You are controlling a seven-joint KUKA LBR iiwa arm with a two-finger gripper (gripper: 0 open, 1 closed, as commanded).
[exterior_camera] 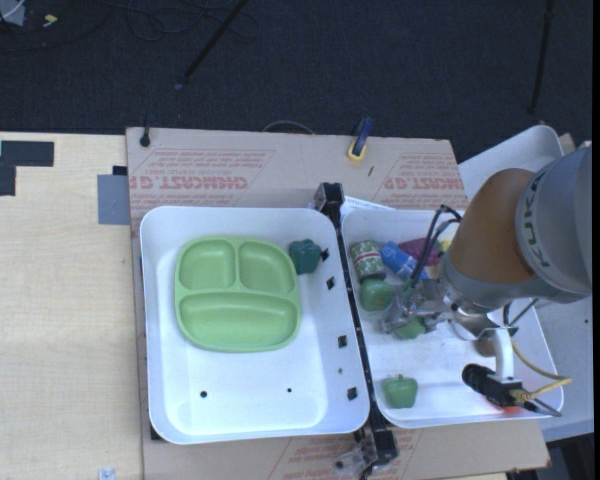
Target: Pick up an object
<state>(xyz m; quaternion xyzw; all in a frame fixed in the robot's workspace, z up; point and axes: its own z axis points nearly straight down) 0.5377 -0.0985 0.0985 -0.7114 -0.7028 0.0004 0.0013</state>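
A green pepper toy (pixel 401 391) sits near the front of the right bin (pixel 450 408), stem pointing to the far side. Farther in, the gripper (pixel 408 318) is down among a green lump (pixel 374 294), a can (pixel 366 259) and a blue bottle (pixel 397 261). The left bin (pixel 240 408) holds a green divided plate (pixel 236 295) and a teal object (pixel 305 256).

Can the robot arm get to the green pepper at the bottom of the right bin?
Probably yes. The pepper lies alone on bare floor in the right bin, with nothing over it. The gripper is just above it in the picture, among other toys, so only a short move seems needed.
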